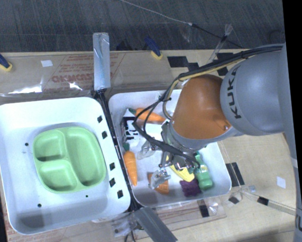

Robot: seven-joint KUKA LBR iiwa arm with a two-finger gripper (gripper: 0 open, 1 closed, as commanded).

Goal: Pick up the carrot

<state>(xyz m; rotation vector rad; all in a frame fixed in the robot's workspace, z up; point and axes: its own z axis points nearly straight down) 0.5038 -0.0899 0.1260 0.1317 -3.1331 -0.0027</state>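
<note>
A grey KUKA arm (255, 97) with an orange band reaches into the right white bin (218, 162). Its gripper (160, 175) hangs low over small toy foods; whether it is parted or closed cannot be told. The carrot (130, 167) lies lengthwise against this bin's left wall, just left of the gripper. A green divided plate (68, 158) sits in the left bin (6, 158).
</note>
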